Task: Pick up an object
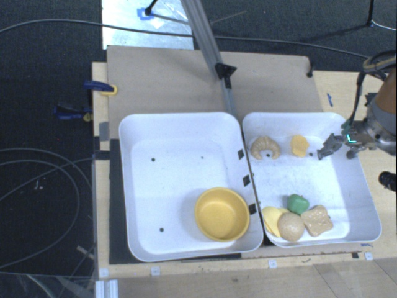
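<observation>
The right bin point(356, 197) holds a tan croissant point(265, 146) and a small yellow piece point(299, 145) near its far wall. Close to its front wall lie a green pepper point(298, 203), a slice of toast point(316, 220), a round beige bun point(290, 226) and a yellow item point(271, 216). My gripper point(337, 150) hangs over the far right part of this bin, just right of the yellow piece. It is open, and nothing sits between its fingers.
The left bin point(155, 166) contains a yellow bowl point(221, 213) at its front right corner. A slanted grey pole point(208, 39) crosses the bench behind the bins. A blue and yellow clamp point(99, 87) grips the bench's left edge.
</observation>
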{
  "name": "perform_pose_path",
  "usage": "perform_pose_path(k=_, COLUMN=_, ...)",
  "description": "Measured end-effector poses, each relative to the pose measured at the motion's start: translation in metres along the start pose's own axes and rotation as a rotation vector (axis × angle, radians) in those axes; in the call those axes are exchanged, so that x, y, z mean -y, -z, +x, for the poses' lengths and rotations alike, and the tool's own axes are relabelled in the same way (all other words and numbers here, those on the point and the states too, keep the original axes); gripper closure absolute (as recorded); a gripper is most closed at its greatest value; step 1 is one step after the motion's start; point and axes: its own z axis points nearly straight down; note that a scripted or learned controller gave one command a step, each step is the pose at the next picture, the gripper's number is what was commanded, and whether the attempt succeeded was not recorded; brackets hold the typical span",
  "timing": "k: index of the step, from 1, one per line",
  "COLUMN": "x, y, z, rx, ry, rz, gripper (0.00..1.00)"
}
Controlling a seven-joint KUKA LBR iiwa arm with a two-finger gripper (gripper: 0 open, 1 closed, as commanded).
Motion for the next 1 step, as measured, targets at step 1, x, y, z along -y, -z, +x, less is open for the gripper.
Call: perform_pose_path(k=1, x=-0.0003, y=0.0004, z=0.0, rx=0.0, ry=0.0, rz=-0.001, gripper=0.0)
